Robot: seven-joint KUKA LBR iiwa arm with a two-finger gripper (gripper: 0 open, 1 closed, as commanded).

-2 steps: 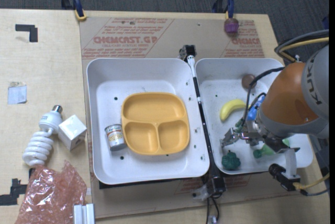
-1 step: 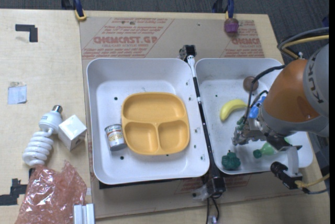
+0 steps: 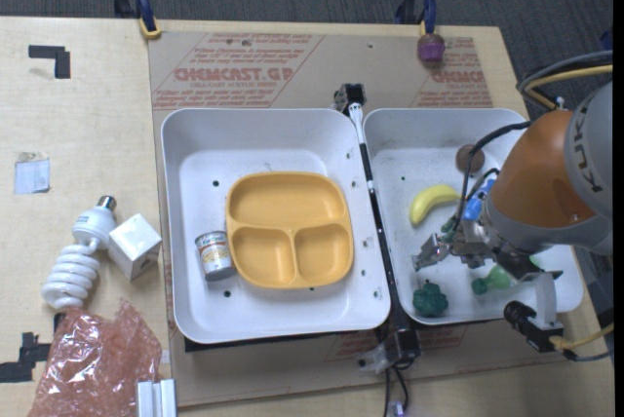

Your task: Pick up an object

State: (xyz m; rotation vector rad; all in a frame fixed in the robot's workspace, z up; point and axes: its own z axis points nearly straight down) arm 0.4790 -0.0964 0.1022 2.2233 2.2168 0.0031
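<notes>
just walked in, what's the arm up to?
The KUKA arm is reaching into the right bin, end effector low between the banana and the dark green broccoli piece. Nothing visibly held. The left bin holds a yellow divided tray and a small can.

The grey arm (image 3: 570,181) with its orange band reached in from the right, wrist bent down, pincer (image 3: 432,254) pointing left and low.
</notes>
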